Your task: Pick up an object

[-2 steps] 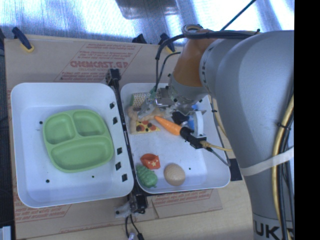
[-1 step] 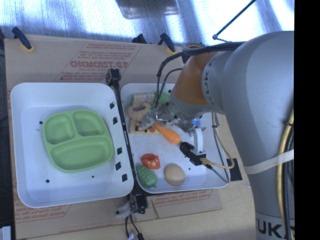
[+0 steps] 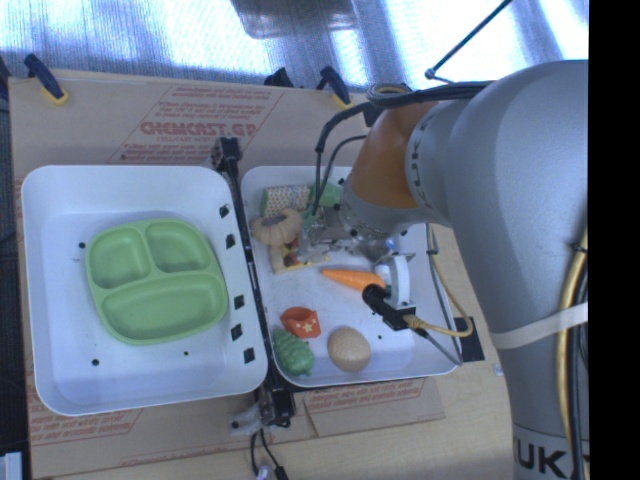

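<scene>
The gripper (image 3: 322,230) hung low over the right bin (image 3: 425,360), beside a carrot (image 3: 349,278); its opening I could not tell.

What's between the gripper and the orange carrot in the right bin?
Nothing visible. The orange carrot lies on bare floor of the right white bin, just below the gripper, which sits over the cluttered upper-left corner by the tan pastry-like item.

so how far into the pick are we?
Nothing lifted yet. The arm is down in the right bin, working the cluster at its far end. The carrot, red piece, green piece and tan egg lie loose. Grasp and lift remain.
</scene>
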Motion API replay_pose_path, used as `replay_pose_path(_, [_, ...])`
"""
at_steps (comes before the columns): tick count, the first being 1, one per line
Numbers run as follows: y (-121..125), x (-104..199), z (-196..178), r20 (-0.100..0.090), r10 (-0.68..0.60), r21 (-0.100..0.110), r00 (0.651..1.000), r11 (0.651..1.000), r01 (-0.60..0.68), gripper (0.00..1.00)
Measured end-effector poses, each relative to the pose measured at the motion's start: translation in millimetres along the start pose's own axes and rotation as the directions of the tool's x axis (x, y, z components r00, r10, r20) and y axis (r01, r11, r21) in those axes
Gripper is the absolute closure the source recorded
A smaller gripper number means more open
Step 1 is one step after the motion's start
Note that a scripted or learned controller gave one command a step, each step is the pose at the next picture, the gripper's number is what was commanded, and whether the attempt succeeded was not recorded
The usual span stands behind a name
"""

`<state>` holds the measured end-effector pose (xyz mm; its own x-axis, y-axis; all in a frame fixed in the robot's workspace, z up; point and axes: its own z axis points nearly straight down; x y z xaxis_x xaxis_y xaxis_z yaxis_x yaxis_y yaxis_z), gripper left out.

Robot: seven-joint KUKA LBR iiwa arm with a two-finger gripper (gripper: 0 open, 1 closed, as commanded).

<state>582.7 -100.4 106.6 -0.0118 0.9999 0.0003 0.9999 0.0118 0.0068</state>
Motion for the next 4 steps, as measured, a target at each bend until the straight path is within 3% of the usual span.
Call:
replay_pose_path(1, [-0.1, 0.0, 0.1, 0.000, 0.000, 0.000, 1.000, 1.000, 0.000, 0.00])
replay_pose_path(2, [-60.9, -25.2, 15.1, 0.000, 0.005, 0.012, 1.000, 1.000, -0.005, 0.00])
replay_pose_path(3, [-16.2, -96.2, 11.9, -0.010, 0.001, 0.003, 1.000, 1.000, -0.001, 0.00])
replay_pose_path(4, [-67.1, -100.0, 10.7, -0.015, -0.008, -0.001, 1.000, 1.000, 0.008, 0.00])
